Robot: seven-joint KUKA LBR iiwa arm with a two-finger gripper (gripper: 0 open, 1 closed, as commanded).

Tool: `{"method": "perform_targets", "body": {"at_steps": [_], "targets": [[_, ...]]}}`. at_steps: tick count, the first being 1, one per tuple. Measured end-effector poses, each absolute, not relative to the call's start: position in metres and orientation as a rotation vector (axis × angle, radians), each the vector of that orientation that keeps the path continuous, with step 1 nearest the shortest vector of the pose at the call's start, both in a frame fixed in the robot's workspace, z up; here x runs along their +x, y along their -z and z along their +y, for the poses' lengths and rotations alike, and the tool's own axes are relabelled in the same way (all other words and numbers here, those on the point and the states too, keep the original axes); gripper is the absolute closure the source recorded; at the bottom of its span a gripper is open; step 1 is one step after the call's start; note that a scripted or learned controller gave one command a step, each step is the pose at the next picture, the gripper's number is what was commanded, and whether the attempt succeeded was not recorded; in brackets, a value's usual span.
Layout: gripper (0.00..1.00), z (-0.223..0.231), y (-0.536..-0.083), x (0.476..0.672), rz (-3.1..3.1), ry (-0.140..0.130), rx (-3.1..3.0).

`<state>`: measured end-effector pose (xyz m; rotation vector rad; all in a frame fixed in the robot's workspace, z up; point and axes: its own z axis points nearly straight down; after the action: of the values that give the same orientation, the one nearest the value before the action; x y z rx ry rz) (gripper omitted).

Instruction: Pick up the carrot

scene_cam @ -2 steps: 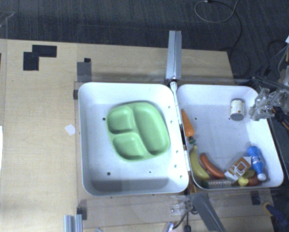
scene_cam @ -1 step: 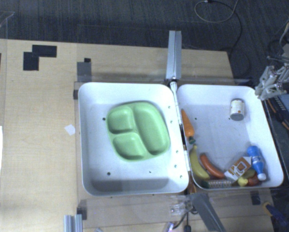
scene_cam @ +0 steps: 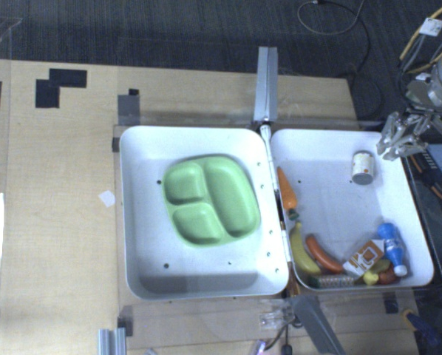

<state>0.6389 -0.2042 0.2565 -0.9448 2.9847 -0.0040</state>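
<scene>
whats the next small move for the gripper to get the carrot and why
Probably travel left across the right bin toward the carrot. The gripper hangs over that bin's upper right corner, near the can, while the carrot lies against the bin's left wall, above the banana. Nothing shows between its fingers.

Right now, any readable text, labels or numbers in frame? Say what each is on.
None can be read.
Small carton, right bin's lower right corner: orange-and-white print, too small and blurred.
Blue bottle beside it: label too blurred.
Small can, upper right of that bin: no legible marking.
White tag on the yellow cable, top right: too small.
</scene>
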Motion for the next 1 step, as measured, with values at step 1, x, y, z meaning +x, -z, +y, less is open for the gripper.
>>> {"method": "perform_targets", "body": {"at_steps": [1], "targets": [[1.00, -0.2038, -0.2107, 0.6510, 2.835, 0.003, -1.331]]}}
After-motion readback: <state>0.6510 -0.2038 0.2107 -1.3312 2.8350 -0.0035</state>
